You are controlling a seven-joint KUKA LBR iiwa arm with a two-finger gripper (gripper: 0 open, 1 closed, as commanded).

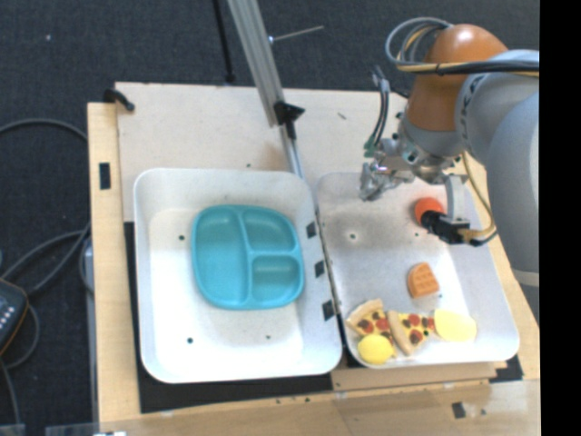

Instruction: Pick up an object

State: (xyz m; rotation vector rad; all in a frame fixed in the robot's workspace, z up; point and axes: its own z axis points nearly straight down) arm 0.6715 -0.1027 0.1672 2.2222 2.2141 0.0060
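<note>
While the arm hangs over the far end of the right bin (363,243), I've got the gripper (374,182) low above that bin's upper left corner, and from up here I cannot tell how it is set, the wrist blurs it. Nothing sits under it that I can see, so I'm treating this as an approach, not a grasp.

Candidates: a small orange-red ball (428,209) just right of the gripper, near the black cable end; an orange waffle-like piece (422,281) mid-bin; then, crowded along the near wall, a pizza slice (406,326), a yellow lemon-like lump (375,348) and a pale yellow disc (454,326). The left bin holds a teal divided plate (247,255).

My call: go for the waffle piece, it stands clear of its neighbours. I'd centre over it, descend straight, and close across its narrow side. The ball may roll; the cluster by the wall invites a double contact.
</note>
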